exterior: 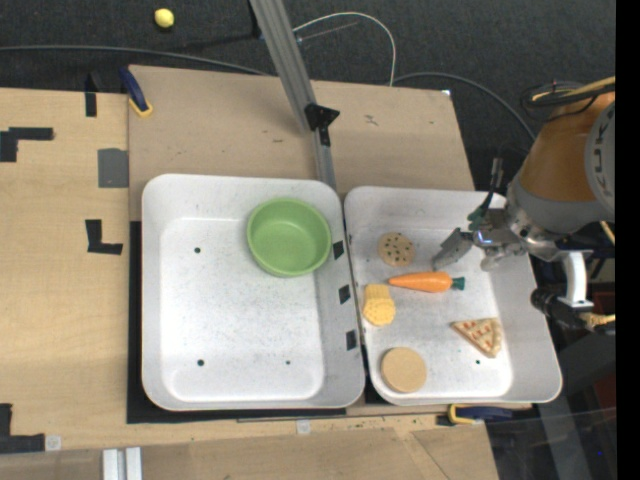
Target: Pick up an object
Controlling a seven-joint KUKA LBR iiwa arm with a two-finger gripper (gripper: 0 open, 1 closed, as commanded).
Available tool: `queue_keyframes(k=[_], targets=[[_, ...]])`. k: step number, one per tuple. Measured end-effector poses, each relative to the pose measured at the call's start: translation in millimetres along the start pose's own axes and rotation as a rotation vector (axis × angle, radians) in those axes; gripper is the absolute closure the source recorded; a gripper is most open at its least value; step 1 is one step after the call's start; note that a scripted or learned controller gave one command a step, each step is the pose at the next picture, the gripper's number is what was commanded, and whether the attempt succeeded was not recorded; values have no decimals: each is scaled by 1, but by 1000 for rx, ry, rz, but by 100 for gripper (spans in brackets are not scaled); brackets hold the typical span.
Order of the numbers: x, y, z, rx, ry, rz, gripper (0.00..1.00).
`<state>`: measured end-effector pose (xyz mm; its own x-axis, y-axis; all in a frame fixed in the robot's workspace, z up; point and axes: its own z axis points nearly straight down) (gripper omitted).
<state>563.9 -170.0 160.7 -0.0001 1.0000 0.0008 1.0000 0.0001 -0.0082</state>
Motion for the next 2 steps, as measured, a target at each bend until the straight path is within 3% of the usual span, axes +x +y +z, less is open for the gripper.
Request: queue_keyframes(k=[1,2], targets=[[6,-4,46,-2,0,-2,0],[7,-3,33,-5,0,-3,100]])
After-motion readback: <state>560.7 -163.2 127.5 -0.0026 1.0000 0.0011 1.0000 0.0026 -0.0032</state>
